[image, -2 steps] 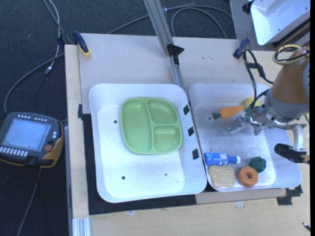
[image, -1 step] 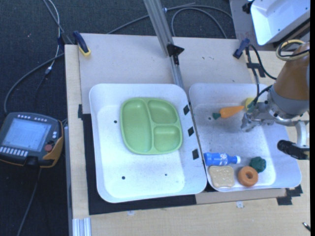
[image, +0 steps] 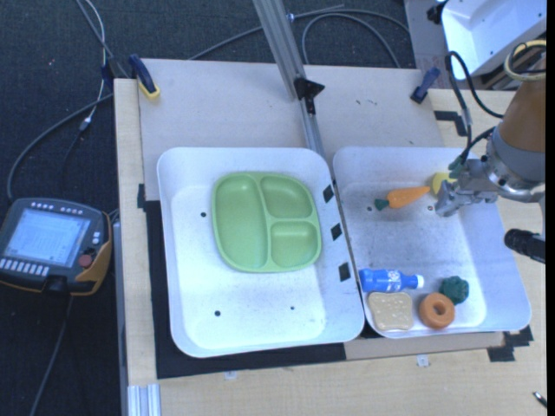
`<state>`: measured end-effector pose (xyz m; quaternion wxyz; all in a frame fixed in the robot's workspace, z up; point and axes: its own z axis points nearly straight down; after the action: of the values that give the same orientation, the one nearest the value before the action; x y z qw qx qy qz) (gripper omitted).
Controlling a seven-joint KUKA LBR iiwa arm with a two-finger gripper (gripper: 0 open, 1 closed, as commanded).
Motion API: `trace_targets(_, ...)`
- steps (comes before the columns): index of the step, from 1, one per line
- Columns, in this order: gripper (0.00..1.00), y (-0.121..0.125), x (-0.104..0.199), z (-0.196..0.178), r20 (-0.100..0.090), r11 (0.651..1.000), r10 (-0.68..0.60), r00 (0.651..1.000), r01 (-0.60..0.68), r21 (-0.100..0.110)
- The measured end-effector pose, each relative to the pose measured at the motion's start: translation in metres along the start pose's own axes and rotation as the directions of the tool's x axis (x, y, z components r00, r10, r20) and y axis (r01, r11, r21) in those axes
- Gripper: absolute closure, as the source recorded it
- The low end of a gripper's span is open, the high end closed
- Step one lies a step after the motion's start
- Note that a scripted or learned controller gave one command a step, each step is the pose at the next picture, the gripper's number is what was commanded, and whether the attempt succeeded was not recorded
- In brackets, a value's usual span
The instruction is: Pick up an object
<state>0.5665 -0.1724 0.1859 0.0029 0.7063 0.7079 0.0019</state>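
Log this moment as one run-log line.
gripper: over right bin, by carrot | grasp: unclear | green plate: left bin

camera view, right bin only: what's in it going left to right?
Bottle → toast → carrot → donut → green toy. A yellow item by the gripper is left out, as it is partly hidden.

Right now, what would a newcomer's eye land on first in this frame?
Probably the green divided plate lying alone in the left bin. Next, the gripper hanging over the right bin beside the toy carrot, with the blue bottle, toast and donut along the near edge.
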Motion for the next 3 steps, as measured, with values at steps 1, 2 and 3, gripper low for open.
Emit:
trace_targets(1,1.00,-0.002,-0.004,-0.046,0.001,1.000,0.001,1.000,-0.001,0.000)
trace_targets(2,1.00,0.005,-0.005,-0.091,0.000,1.000,0.000,1.000,0.000,0.000)
trace_targets(3,1.00,0.017,0.052,-0.093,-0.003,1.000,-0.004,1.000,0.004,0.004)
